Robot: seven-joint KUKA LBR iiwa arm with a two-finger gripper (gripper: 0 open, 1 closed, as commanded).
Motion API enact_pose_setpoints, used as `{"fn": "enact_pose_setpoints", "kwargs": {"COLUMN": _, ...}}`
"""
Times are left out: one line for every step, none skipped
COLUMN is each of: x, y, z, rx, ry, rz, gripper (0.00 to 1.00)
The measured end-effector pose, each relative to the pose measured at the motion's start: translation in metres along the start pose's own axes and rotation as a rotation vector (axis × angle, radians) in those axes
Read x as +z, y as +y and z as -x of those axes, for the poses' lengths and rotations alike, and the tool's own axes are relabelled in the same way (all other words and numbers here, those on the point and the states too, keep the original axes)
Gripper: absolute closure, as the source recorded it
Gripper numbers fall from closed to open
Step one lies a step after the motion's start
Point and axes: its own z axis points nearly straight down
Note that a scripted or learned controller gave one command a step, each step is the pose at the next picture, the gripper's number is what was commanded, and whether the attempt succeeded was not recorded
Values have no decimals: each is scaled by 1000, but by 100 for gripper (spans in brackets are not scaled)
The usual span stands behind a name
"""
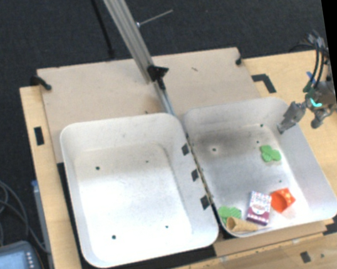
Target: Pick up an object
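Here your gripper (291,116) hangs at the far right rim of the right bin (230,121), reaching in from the edge of the bench (46,182); it is too small and blurred for you to tell how it stands, and nothing can be made out in it. Nearest to it, a small green piece (270,154) lies on the bin floor, apart from the gripper. Further toward the near edge you have an orange block (282,200), with a purple-and-white packet (259,207) just beside it. Next to the packet lie a tan cone-shaped piece (241,223) and a second green piece (229,213), close together in the near-left corner. The left bin (132,187) sits alongside, touching the right one.
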Motion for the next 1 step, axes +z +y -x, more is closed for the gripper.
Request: {"fn": "enact_pose_setpoints", "kwargs": {"x": -2, "y": 1, "z": 0, "rx": -1, "ry": -1, "rz": 4, "gripper": 0}}
